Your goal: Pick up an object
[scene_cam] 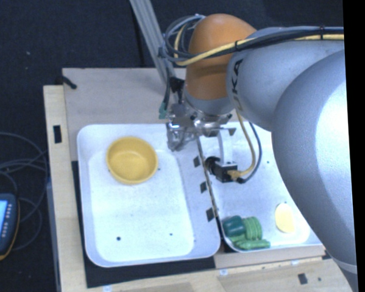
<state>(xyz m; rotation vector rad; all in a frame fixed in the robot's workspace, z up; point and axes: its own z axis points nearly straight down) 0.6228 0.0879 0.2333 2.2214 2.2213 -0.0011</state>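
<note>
- Grey arm (302,99) with its orange band enters from the right and covers much of the right-hand shallow white bin (263,168).
- Tool (181,136) sits at the upper end of the divide between the two bins, above the left bin's top right corner; whether it is spread or pressed together — cannot tell, the metal parts blur together.
- Nothing visible between its tips.
- Round yellow plastic bowl (132,159) rests upright in the upper left part of the left-hand shallow white bin (138,236), well apart from the tool.
- Green ridged plastic object (245,230) lies at the near edge of the right bin; a pale yellow rounded piece (285,218) is just beside it, on its right.
- Bins rest on a light wooden bench (106,85); a handheld screen unit (2,222) lies off to the left — cables trailing from it.
</note>
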